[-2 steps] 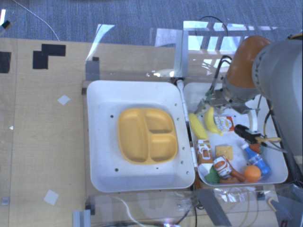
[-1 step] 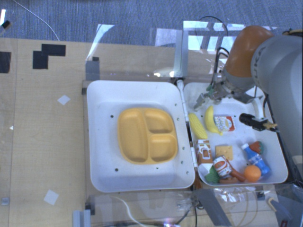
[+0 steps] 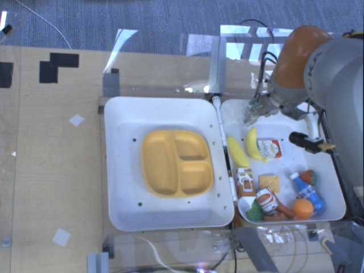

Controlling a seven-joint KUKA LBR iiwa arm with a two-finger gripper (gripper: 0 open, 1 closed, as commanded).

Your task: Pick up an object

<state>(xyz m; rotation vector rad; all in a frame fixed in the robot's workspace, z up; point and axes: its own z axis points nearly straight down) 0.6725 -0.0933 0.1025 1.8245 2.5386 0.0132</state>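
The arm reaches in from the right and hangs its pincer (image 3: 254,114) over the far end of the right bin (image 3: 340,201), just above the banana (image 3: 252,142); nothing shows between its fingers, and whether they are apart or together I cannot tell. This looks like the approach step, no object taken yet. The corn (image 3: 238,151) lies touching the banana; the next move calls for a straight descent onto one piece. The left bin (image 3: 122,209) bears a yellow tray (image 3: 176,162).
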